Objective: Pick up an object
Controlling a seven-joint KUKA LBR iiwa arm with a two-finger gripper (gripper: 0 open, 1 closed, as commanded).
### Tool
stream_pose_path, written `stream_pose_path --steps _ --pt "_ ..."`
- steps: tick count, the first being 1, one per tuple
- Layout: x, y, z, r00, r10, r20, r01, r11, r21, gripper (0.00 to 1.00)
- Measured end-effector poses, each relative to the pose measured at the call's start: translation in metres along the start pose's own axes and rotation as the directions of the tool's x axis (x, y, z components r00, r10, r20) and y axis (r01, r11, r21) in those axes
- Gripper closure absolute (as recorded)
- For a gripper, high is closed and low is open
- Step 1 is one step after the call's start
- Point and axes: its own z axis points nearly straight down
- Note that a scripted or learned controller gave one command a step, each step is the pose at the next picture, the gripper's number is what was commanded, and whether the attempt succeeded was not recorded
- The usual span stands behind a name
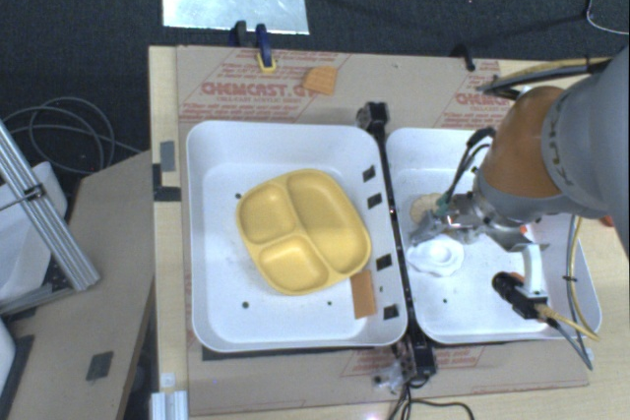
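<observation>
so the gripper (440, 227) sits low in the right bin (472, 330) and the small white round piece (436, 257) lies just beside its tip, toward the view's bottom edge, though honestly I can't tell if it's spread or closed

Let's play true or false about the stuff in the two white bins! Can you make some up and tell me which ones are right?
1. The yellow plate lies in the bin on the view's left. True.
2. The end effector is over the yellow plate. False: it is over the bin on the view's right, close to a small white round thing.
3. The yellow plate has three sections. True.
4. The brown block sits on top of the plate. False: it lies on the bin floor beside the plate's near edge.
</observation>
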Motion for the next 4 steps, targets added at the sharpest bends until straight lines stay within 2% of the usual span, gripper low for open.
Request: stream_pose_path --steps 4 --pt "0.0 0.0 0.0 1.0 0.0 0.0 0.0 1.0 0.0 0.0"
